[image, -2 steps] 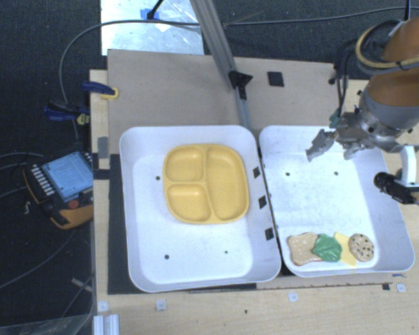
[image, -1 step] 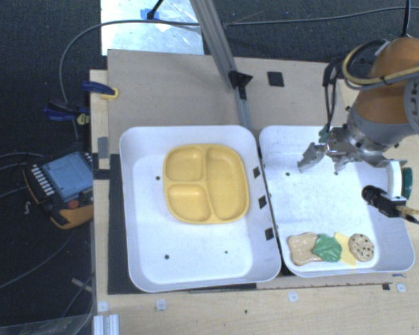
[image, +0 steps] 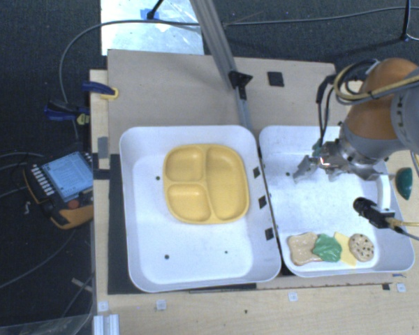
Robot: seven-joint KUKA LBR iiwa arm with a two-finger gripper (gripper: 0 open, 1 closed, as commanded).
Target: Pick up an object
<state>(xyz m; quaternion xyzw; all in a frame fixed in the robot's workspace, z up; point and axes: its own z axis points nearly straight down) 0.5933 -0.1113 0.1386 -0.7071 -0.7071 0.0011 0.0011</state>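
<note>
You are looking down on a tan counter (image: 167,89) that carries two shallow white bins side by side, with dark carpet-like floor (image: 35,19) around it. The left bin (image: 195,257) holds a yellow divided plate (image: 206,183) toward its far side. The right bin (image: 307,208) has its items lined along the near edge: a slice of toast (image: 302,248), a green leafy piece (image: 327,248) touching it, a yellow wedge (image: 345,250) and a chocolate-chip cookie (image: 362,246). The gripper (image: 304,169) hovers over the far part of the right bin, well apart from those items; you cannot tell from here how its jaws stand, and nothing shows between them. A grey metal pole (image: 213,30) slants across the far side of the counter. On the floor at left lie cables and a handheld pendant with a blue screen (image: 61,180). Blue and yellow clamps (image: 98,89) grip the counter's left edge.
</note>
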